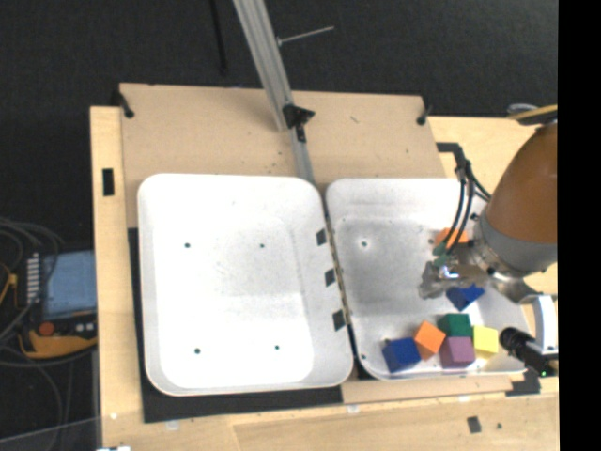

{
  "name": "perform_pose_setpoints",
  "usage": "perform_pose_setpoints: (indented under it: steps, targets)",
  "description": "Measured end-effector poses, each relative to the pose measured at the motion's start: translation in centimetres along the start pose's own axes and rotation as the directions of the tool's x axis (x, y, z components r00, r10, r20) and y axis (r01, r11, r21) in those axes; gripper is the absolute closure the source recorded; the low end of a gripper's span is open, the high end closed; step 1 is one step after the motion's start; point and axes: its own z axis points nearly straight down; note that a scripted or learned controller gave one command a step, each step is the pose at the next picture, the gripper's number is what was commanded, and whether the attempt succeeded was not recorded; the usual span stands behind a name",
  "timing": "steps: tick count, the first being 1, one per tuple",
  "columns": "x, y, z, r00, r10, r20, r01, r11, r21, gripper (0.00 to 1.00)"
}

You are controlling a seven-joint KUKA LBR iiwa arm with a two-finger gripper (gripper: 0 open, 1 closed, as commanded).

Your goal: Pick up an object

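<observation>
Two shallow white bins sit side by side on the worktop (263, 130): the left bin (235, 280) and the right bin (385, 252), where the arm (526, 205) reaches in. The jaws (441, 278) hang low over the right bin's middle right part; whether they stand wide or narrow cannot be told, since the metal parts there blur together. Six blocks can be counted in this bin. One blue block (464, 297) lies just beside the jaws on their near right side, close under the wrist, and it is unclear whether it touches them. The other five cluster further toward the bin's near edge, below the jaws: a second blue block (401, 354), an orange block (430, 338), a green block (457, 325), a purple block (458, 351) and a yellow block (485, 340), packed close together. Orange and black cables (457, 216) run down the arm above the jaws.
</observation>
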Motion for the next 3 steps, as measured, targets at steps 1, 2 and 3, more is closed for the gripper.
perform_pose_setpoints:
  steps: [1, 2, 3]
  targets:
    - [-0.1, 0.2, -2.8, 1.000, -0.005, -0.001, 0.005, 1.000, 0.002, 1.00]
    - [4.0, 1.7, -3.1, 1.000, -0.010, -0.003, 0.010, 1.000, 0.006, 1.00]
    - [8.7, 3.4, -3.9, 1.000, -0.010, -0.003, 0.010, 1.000, 0.006, 1.00]
